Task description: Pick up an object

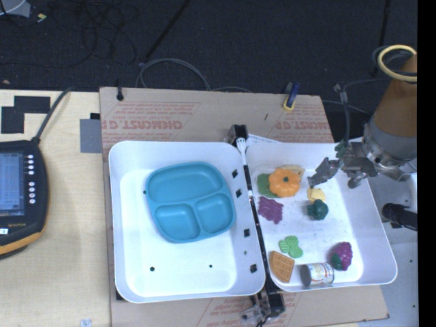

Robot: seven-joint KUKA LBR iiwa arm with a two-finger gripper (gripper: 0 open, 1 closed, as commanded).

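My gripper [320, 176] hangs over the upper middle of the right bin [371, 210], reaching in from the right. Just below its tip lies a small yellow piece [315, 194], with a dark green broccoli-like toy [317, 210] under that. An orange pumpkin [285, 182] sits to the gripper's left. I see nothing held in the gripper. Further down the bin lie a purple grape bunch [270, 210], a green leafy piece [291, 246], a waffle [281, 266], a small can [318, 274] on its side and a purple toy [342, 255].
The left bin [129, 251] holds a blue divided plate [191, 199]. A ridge with black clips [248, 203] separates the two bins. A teach pendant [17, 189] lies on the bench at far left. Cables run behind the bins.
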